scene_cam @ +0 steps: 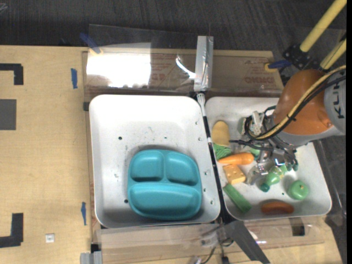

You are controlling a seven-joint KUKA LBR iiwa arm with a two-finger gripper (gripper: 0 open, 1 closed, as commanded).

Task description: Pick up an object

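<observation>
The gripper [268, 168] is reaching down into the right bin [322, 199] among toy foods, probably closing on a green piece [269, 181]; jaw state unclear. Next: lifting cleanly.

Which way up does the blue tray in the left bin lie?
Right way up: the blue tray shows its three hollow compartments, lying flat on the left bin's floor.

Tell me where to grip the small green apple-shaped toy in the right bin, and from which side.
Take the small green apple-shaped toy across its round middle, coming straight down from above. It sits apart from the other pieces near the right bin wall, with bare floor on its left and right, so the gripper would probably fit there. A round body may roll; centre on it.
</observation>
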